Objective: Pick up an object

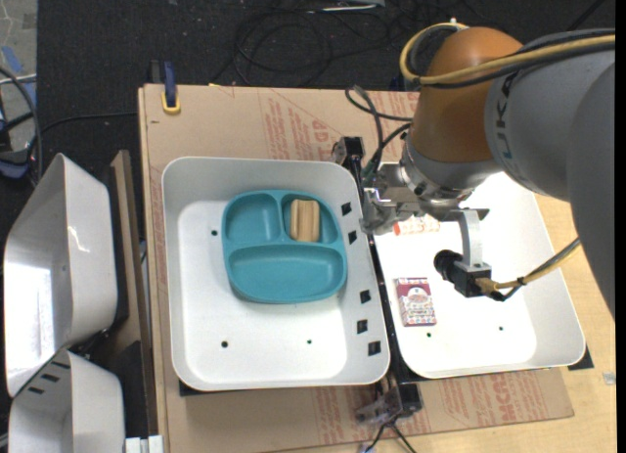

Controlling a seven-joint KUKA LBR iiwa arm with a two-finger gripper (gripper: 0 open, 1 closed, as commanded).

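Closest to the lens in the camera view is my own arm (548, 109), reaching in from the view's right and covering the far part of the right bin (528, 343).

Landmark for all positions: the teal plate (284, 270), lying flat in the left bin (186, 275).

Findings:
- My claw (377, 208) hangs just beyond the plate's right edge, about over the line where the two bins meet. Whether it is released or clenched, I cannot tell; the wrist hides it. Nothing is seen in its grasp.
- A wooden block (304, 219) lies in the plate's upper right compartment, long axis running from the near side of the view to the far side. It sits near the claw, on the claw's plate side.
- A small pink-and-white packet (417, 301) lies flat in the right bin, off the plate's lower right corner and across the bin walls from it. Its long axis also runs near to far, slightly tilted. It sits toward the view's near side of the claw.

Assessment: both candidates are near. The block needs a sideways shift over the plate; the packet needs a move toward the near edge.
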